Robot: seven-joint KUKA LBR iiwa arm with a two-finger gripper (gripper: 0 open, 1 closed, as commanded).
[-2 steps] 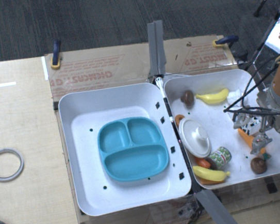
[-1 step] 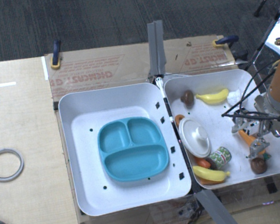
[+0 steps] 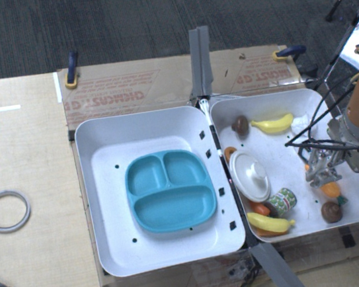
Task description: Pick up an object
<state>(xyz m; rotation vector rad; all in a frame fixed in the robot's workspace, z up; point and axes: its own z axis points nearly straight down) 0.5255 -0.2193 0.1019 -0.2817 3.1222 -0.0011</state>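
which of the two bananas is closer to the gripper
The banana at the far edge of the right bin; the banana at the near edge lies farther from the gripper.

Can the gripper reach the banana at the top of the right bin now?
Probably yes. The banana lies uncovered near the right bin's far wall, nothing on it, and the gripper is over the same bin.

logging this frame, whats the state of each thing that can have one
blue divided plate: right way up in the left bin, nothing on it
white lid: knob up, in the right bin
green can: on its side
upper banana: lying flat, apart from the lid
lower banana: lying flat by the can
gripper: low over an orange object, hold unclear
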